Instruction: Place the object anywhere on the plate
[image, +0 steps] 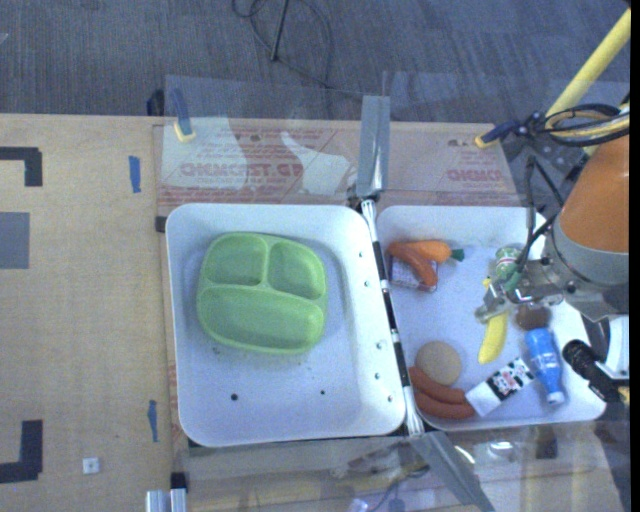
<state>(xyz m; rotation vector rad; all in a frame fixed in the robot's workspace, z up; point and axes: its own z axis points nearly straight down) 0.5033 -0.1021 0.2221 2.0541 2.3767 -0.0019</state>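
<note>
Object: which item was meant could not be told; the candidates all lay in the right bin (470, 420), none of them on the plate.
Banana (491, 341): yellow, lying lengthwise just below the end effector, near the middle of the right bin.
End effector (510, 290): low over the right bin's right half, just above the banana's far end; whether its fingers were spread or pressed together could not be told, and nothing was visibly pinched between them.
Arm (598, 215): grey with an orange band, reaching in from the right over the bin's right rim.
Blue bottle (545, 362): right of the banana, lying along the bin's right side.
Brown round item (438, 361): left of the banana, just far of the sausages.
Sausages (438, 395): two reddish links at the near left corner of the right bin.
White carton (500, 386): white box with a dark print, near edge of the right bin, between the sausages and the bottle.
Carrot (425, 251): orange, at the far left of the right bin, with a small packet (412, 272) touching its near side.
Plate (263, 292): green, three compartments, in the far left part of the left bin (290, 410), well apart from the end effector.
Worktop (75, 300): tan, carrying both bins side by side.
</note>
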